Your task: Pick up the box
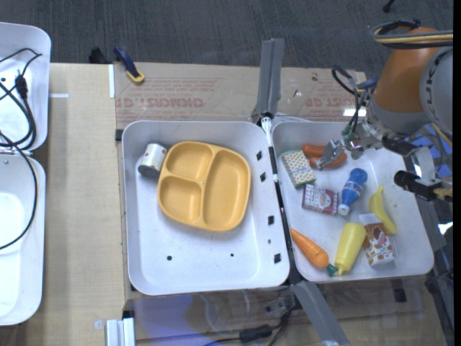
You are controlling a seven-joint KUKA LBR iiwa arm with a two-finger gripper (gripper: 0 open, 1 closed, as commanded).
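My jaws hang over the right bin (pixel 410 265), near its far edge, beside an orange sausage (pixel 315 151); I cannot tell their spread. The box (pixel 320 199) lies mid-bin, beside the blue bottle (pixel 352 189).

Dark grey carpeted floor (pixel 202 16) beyond the pale wooden bench top (pixel 83 193). Brown cardboard sheet (pixel 202 92) lies flat behind the bins. White moulded table (pixel 18 251) at left.

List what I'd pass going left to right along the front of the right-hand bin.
Carrot → yellow bottle → small printed carton, which sits nearest the bin's right wall.
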